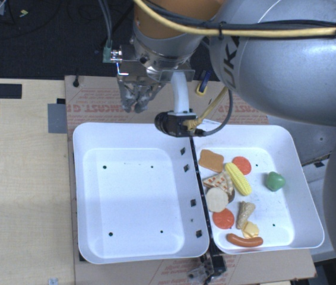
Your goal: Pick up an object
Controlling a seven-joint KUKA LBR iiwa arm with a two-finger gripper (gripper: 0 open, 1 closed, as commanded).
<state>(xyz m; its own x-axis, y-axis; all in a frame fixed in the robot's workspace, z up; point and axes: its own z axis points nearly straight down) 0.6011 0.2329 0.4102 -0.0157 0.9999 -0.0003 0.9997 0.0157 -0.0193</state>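
My gripper (135,103) hangs high over the cardboard just behind the left bin's (91,159) back rim, with nothing visible in it. The toy foods lie in the right bin (295,218): an orange toast slice (211,160), a red tomato disc (241,165), a yellow corn cob (237,178), a green pepper (275,181), a beige round piece (217,199), a second red disc (223,219), a cone (244,210), a yellow wedge (251,229) and a sausage (244,240). All of them lie well to the right of the gripper and nearer the front.
A black divider (193,183) runs between the two bins. The big grey arm (275,46) with its orange band covers the upper right. A black fitting with a yellow cable (177,123) sits at the back rim between the bins.
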